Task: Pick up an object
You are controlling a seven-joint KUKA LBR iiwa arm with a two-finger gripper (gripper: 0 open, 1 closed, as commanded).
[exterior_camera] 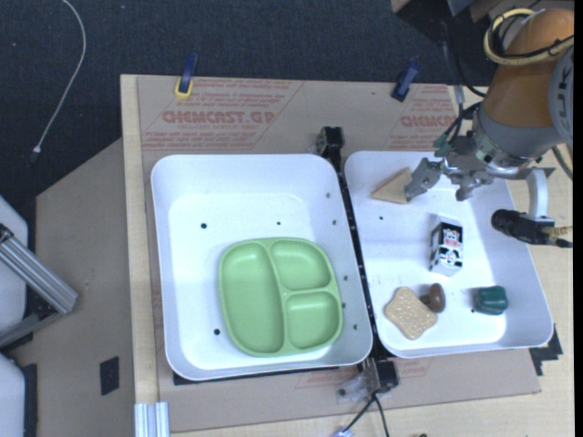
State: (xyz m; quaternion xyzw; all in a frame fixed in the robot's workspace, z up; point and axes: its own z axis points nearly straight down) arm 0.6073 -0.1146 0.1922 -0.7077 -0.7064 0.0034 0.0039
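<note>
My gripper [444, 183] hangs over the far part of the right bin [519, 335], its fingers spread open with nothing between them. A tan wedge [392, 188] lies just left of the left finger [418, 182]. Below the gripper lies a small black-and-white box [447, 247]. Nearer the front edge are a tan cracker-like piece [410, 313], a small brown lump [435, 297] touching it, and a dark green block [491, 300].
The left bin [182, 208] holds a pale green divided plate [278, 295]. Both bins rest on a cardboard sheet [146, 135], held by clamps [186, 76] at the far edge. The grey and orange arm [528, 71] comes in from the upper right.
</note>
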